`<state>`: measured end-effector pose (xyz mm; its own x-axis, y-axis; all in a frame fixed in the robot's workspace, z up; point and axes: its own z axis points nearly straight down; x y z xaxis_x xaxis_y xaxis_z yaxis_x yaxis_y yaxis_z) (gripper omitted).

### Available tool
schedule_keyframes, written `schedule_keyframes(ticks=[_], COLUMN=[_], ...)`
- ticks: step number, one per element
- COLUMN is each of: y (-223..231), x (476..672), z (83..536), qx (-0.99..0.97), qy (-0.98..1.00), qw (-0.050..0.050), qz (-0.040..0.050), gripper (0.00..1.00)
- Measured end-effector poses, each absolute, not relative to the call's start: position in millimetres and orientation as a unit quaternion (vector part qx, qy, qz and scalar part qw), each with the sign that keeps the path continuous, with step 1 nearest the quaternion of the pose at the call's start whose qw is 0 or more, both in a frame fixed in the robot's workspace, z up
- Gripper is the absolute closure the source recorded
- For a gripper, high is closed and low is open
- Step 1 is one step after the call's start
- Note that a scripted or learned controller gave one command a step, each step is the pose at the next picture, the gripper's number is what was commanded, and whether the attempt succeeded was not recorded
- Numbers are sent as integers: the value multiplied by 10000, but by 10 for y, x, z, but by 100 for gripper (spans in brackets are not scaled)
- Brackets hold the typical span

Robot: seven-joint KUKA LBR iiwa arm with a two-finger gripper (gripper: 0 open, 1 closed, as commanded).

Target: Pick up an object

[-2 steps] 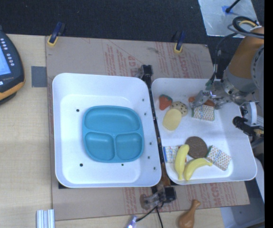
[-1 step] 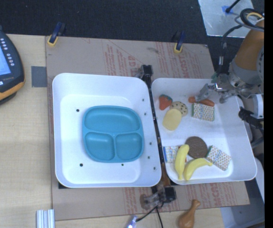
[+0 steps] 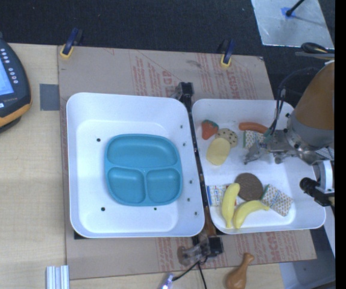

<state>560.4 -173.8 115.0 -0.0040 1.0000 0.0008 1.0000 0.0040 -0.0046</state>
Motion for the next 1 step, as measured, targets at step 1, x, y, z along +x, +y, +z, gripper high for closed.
schedule_keyframes(ticks=[1], y=[-1626], x=[6423], z=[1013], qx=[-7056], qy=[-7086], qw=[10], qz=[8], gripper=[0])
